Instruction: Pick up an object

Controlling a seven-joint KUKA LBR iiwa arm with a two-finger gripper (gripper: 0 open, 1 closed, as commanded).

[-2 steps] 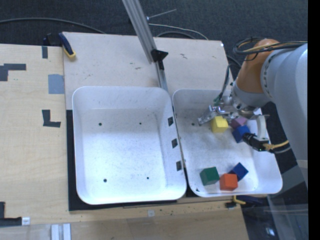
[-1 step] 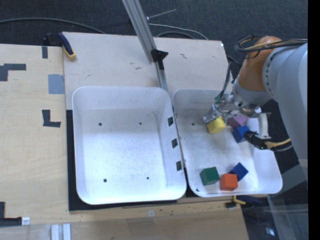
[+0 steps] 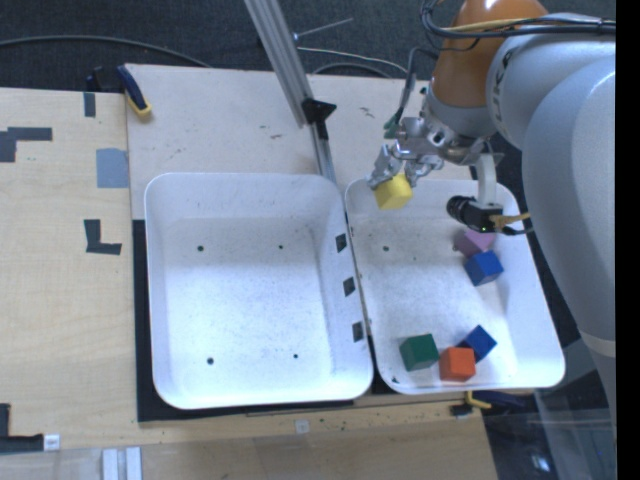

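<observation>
Arm (image 3: 560, 98) comes in from my right, its big grey link sweeping across the upper right corner and the orange band (image 3: 490, 43) sitting just above the wrist. From there the wrist tips down and toward the left, ending over the far left corner of the right bin (image 3: 530, 363). I read the gripper (image 3: 396, 180) as pinching the yellow block (image 3: 393, 192): the block sits tilted between the metal fingertips, held above the bin's rim near the divide between the two bins. Down in the right bin I see a pink block (image 3: 473, 238) with a blue block (image 3: 483, 267) touching it by the far right wall. Along the near edge, a green block (image 3: 419, 351), an orange block (image 3: 458, 363) and a second blue block (image 3: 479, 341) cluster close together. The left bin (image 3: 160, 268) lies beside it.
</observation>
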